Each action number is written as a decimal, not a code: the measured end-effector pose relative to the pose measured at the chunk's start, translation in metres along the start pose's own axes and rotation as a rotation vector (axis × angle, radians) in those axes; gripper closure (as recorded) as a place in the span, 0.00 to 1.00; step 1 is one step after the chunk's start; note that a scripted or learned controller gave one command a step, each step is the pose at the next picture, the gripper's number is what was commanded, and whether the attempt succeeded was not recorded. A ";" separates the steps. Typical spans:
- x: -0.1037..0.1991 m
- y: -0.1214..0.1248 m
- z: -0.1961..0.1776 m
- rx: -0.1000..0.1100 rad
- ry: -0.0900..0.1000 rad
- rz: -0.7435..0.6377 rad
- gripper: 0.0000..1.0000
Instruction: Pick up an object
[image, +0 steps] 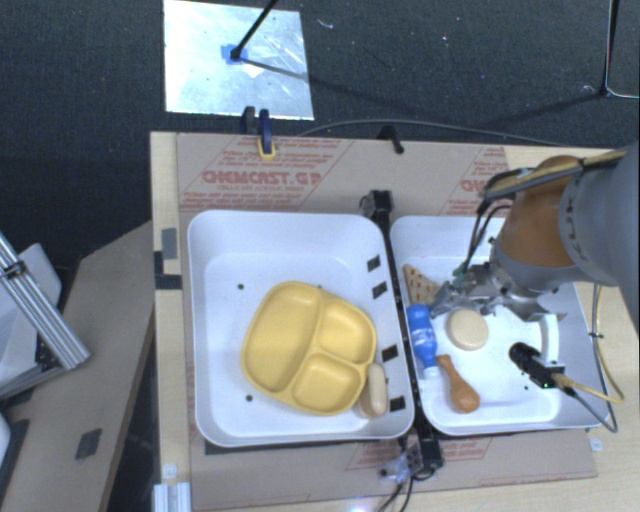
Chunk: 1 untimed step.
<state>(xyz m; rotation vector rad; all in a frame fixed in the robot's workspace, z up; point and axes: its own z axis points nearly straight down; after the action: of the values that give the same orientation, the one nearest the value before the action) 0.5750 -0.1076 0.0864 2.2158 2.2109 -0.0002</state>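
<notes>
camera view shows the surface (300, 165) carrying two white bins, the left bin (230, 250) toward its left edge and the right bin (500, 395) toward its right edge. the arm (560, 225) reaches in over the right bin's right side. a yellow divided plate (310, 345) fills the middle of the left bin. the hand (475, 300) hangs over the right bin's middle, just above a cream round piece (467, 331). i cannot tell whether it is spread or pressed together. a blue bottle (422, 338) lies along that bin's left wall, just beside the cream piece. the cream piece looks the likely target, so the descent should centre on it, stay clear of the bottle, and close only once low.
</notes>
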 end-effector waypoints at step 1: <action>0.002 0.000 -0.011 0.001 0.004 -0.001 1.00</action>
<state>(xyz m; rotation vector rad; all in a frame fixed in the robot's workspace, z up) 0.5751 -0.1059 0.0969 2.2170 2.2150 0.0029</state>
